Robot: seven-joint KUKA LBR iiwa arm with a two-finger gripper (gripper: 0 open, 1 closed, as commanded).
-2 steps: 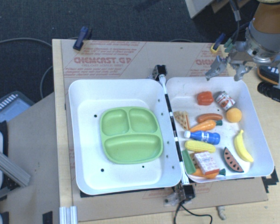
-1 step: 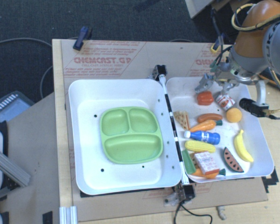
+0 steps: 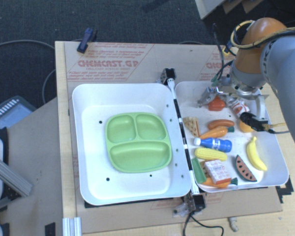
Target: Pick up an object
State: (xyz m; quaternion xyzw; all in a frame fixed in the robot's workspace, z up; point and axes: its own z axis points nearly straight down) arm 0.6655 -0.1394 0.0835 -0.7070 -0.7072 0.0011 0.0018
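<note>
a small red-orange toy (image 3: 217,103) lies at the right bin's (image 3: 280,178) far end.

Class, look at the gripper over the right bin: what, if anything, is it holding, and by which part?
It cannot be told. The gripper sits low over a small red-orange toy at the back of the right bin, but no hold is visible.

Red print "CHEMCAST GP", upside-down, on the brown paper-masked bench sheet (image 3: 113,58) behind the bins; repeated partly at right. Smaller lines unreadable.
</note>
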